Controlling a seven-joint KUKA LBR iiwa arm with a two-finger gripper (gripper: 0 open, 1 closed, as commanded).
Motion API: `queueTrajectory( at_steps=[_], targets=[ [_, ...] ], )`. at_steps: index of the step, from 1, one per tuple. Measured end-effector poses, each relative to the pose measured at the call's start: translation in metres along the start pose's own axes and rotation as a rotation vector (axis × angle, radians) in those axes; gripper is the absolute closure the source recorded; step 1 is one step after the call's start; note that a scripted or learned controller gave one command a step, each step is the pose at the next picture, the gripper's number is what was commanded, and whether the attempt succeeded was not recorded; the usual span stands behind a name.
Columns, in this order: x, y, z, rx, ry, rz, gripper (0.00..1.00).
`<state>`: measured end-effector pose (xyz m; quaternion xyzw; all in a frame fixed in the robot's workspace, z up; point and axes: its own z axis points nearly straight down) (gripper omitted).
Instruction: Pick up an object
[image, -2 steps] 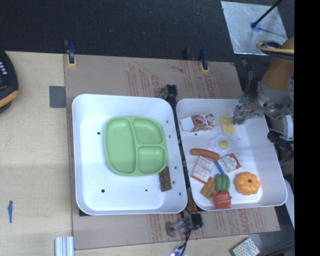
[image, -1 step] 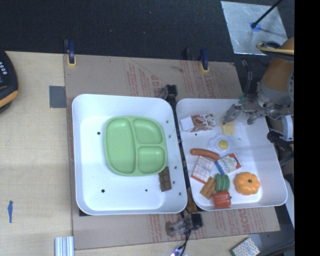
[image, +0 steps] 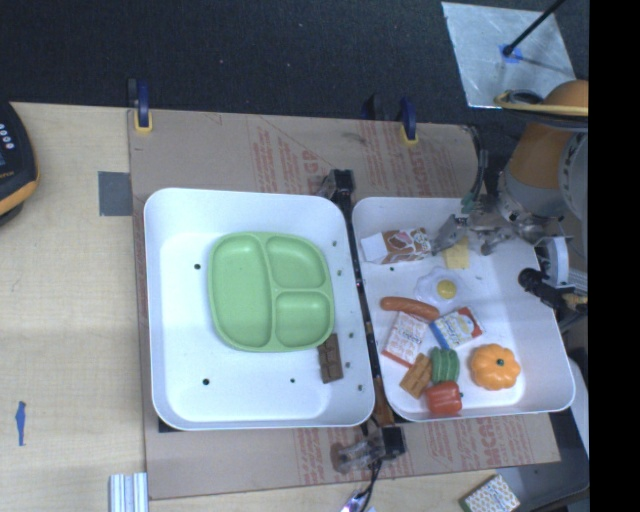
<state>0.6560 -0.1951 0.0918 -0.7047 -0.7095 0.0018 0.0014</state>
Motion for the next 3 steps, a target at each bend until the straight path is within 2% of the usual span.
queueTrajectory(
  at_steps=[1,2,3],
  targets=[
    [-0.001,0.0,-0.011,0.001,-0.001,-0.002,1.0],
    [0.082,0.001,-0.082,-0.008,0.001,-0.004,1.0],
    [0.149,-0.059,-0.153,-0.003,0.003,-0.002,1.0]
  ],
)
